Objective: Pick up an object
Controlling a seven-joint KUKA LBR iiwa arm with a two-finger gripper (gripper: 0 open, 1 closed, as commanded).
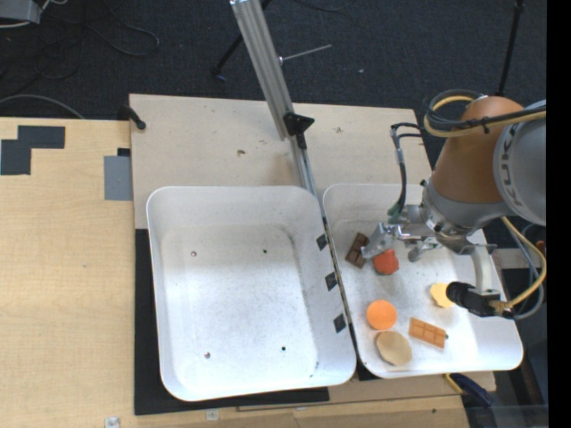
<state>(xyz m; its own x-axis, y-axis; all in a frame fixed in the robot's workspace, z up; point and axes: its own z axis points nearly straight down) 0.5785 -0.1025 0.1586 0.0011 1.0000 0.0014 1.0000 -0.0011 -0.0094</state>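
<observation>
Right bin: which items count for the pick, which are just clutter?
In play:
gripper
red piece
brown block
orange ball
tan disc
orange wafer
yellow piece

Just there:
left bin
metal post

No complete word, number or sign could be read anywhere in the camera view. The one trace of lettering stood on the grey upper housing of the arm [526,163], at the right of the frame: part of a dark capital letter, cut off by the frame edge and too partial to read as a word. The bins, the bench and the small things in the right bin bore no legible label or brand, and the dark patches on the wooden board at the upper left were plain shapes, not characters.
</observation>
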